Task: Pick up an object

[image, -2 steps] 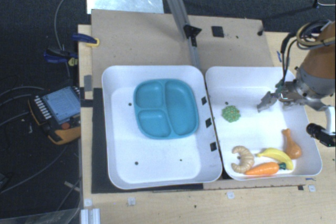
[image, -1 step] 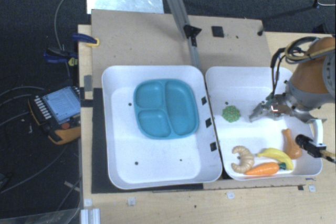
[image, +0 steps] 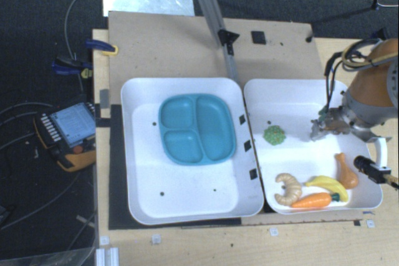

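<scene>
The right bin [image: 293,93] holds all the small things that can be picked. A green broccoli floret [image: 274,134] lies alone near the middle of this bin, a little to its left side. At the near edge of the same bin there is a group of four play foods: a beige croissant [image: 287,189], an orange carrot [image: 311,200] just below and to the right of it, a yellow banana [image: 328,185] touching the carrot from above, and a brown chicken drumstick [image: 346,172] standing at a slant on the right of the banana. The broccoli is well apart from this group.

The gripper [image: 319,131] is low over the right part of the right bin, to the right of the broccoli and above the drumstick in the view. It is dark and small here, so whether it is apart or together I cannot tell, and nothing is seen between its tips. Behind it, the arm [image: 374,93] with the orange band comes in from the right.

The left bin [image: 146,193] bears a blue divided plate [image: 197,128] with three compartments. A handheld controller [image: 67,133] lies on the floor to the left of the bench.
</scene>
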`<state>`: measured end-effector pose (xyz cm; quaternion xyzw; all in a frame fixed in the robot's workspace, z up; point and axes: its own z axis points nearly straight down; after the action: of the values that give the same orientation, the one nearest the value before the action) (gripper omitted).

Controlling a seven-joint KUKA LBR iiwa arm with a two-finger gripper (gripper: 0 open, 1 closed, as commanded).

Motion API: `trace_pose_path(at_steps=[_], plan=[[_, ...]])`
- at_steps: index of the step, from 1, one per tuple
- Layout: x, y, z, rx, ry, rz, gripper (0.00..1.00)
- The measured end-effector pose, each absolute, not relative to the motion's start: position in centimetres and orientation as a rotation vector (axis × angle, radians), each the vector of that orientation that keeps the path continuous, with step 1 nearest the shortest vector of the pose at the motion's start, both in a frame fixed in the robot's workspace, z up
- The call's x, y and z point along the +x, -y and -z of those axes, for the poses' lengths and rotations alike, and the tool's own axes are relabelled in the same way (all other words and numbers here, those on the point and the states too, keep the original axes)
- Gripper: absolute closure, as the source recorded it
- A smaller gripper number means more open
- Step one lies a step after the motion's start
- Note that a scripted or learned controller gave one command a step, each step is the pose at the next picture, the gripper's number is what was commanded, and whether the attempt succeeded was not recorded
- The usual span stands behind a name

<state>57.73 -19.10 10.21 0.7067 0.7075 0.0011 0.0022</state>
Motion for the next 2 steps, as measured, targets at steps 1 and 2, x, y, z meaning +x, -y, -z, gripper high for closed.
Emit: trace_pose_path(at_steps=[1, 2], plan=[[58.0, 18.9, -14.6, 2.213, -2.223, -0.005, 1.00], [57.5, 19.0, -20.8, 2.211, -2.222, -0.006, 1.00]])
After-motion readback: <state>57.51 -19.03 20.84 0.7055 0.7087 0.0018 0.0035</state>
